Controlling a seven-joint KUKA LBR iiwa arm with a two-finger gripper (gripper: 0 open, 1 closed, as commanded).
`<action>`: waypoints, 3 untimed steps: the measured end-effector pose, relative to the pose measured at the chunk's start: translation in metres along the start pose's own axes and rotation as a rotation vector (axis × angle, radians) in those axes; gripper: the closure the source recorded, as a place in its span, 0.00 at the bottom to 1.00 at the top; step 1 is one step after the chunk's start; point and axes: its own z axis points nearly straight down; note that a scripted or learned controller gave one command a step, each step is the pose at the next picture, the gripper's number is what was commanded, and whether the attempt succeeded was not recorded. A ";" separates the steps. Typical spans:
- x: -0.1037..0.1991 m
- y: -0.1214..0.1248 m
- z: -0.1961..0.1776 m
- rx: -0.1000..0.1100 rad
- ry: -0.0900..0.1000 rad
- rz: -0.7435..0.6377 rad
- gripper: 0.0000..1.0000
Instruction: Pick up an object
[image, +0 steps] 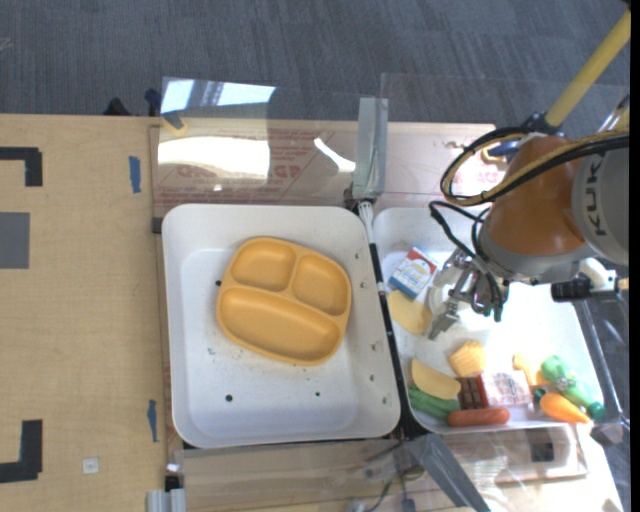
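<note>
Grey two-finger gripper (455, 305) hovers over right white plastic bin (560, 320) — whether spread or pinching, cannot tell; nothing lifted — toy food (480, 385) awaits.

I see dark grey carpet (300, 45) along the top of my view, behind the bench. A cardboard-brown board (75, 300) with black corner marks and bits of blue tape (134, 172) covers the bench's left side. A clear plastic sheet (225, 150) at the back catches bright glare.
</note>
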 end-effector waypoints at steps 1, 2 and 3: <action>-0.009 -0.085 -0.001 0.003 -0.002 -0.289 0.00; -0.002 -0.043 -0.001 0.000 -0.004 -0.628 0.00; 0.022 -0.048 -0.002 0.000 -0.009 -1.153 0.00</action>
